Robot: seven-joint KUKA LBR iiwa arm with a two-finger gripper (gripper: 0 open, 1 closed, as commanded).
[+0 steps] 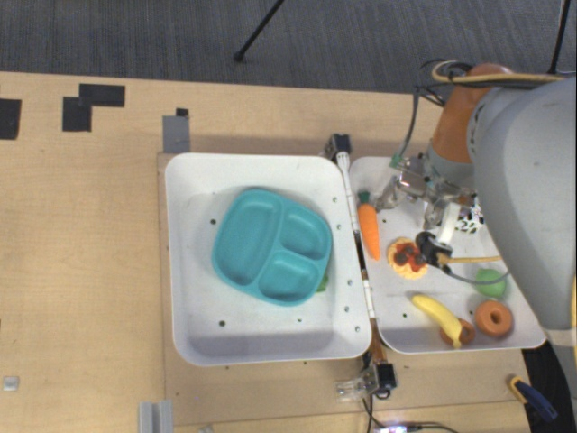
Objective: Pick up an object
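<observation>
Over the right bin [388, 336], the gripper [433, 216] hangs among toy foods; whether it is spread or closed cannot be told from this slant, and nothing is visibly held. The step looks like the approach. A small yellow disc with red topping [406, 257] lies just beside it, a carrot [368, 231] near the dividing wall, and a banana [439, 318] and donut [494, 318] farther off. The next move probably calls for centring over the disc and then descending.
</observation>
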